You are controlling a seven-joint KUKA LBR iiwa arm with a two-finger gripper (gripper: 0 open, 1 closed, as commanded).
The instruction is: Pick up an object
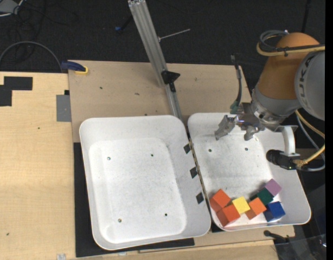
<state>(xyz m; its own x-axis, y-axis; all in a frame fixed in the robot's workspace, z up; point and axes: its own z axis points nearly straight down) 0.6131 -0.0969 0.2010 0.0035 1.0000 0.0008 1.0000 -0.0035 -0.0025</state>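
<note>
While well apart from the blocks (247,205), gripper (236,130) spread, clasping nothing.

Wooden bench (117,91), two white bins (96,140)

The pincer (236,128) hung over the far part of the right bin (231,161), its two grey fingers (225,127) spread apart with nothing between them. The arm (283,83), orange-banded, rose behind it to the right. Well toward the near side of the pincer, in the bin's front corner, lay a huddle of blocks: two orange-red cubes (224,206), a yellow cube (241,205), an orange cube (257,206), a green cube (265,195), a purple cube (273,187) and a blue cube (274,211), touching one another. To the pincer's left lay the left bin (136,180) on the table (31,161). A slanted aluminium rail (153,47) stood beyond, left of the pincer.
</note>
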